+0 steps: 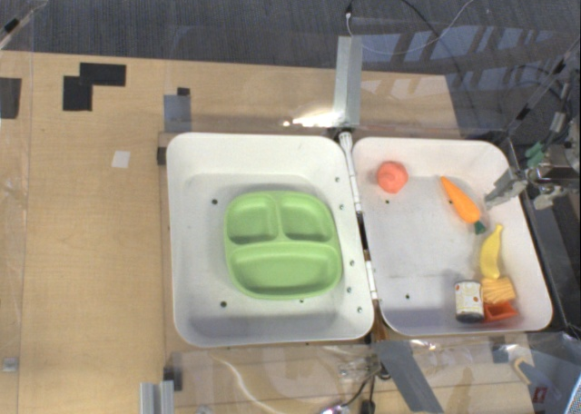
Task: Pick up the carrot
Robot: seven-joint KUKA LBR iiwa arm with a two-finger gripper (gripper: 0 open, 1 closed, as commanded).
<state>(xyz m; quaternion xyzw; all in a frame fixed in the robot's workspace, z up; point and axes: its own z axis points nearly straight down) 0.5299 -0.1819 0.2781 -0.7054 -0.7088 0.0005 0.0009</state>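
The carrot (460,201), orange with a small green tip at its lower end, lies at a slant in the upper right part of the right bin (418,258). My gripper (502,191) hangs over that bin's right rim, just to the right of the carrot and apart from it. Nothing is seen held in it.
In the right bin a pink round fruit (392,176) lies at the upper left, a banana (491,251) sits below the carrot, and a small can (468,301) and a red-and-yellow item (498,299) stand at the lower right. The left bin (195,221) holds a green divided plate (281,244).
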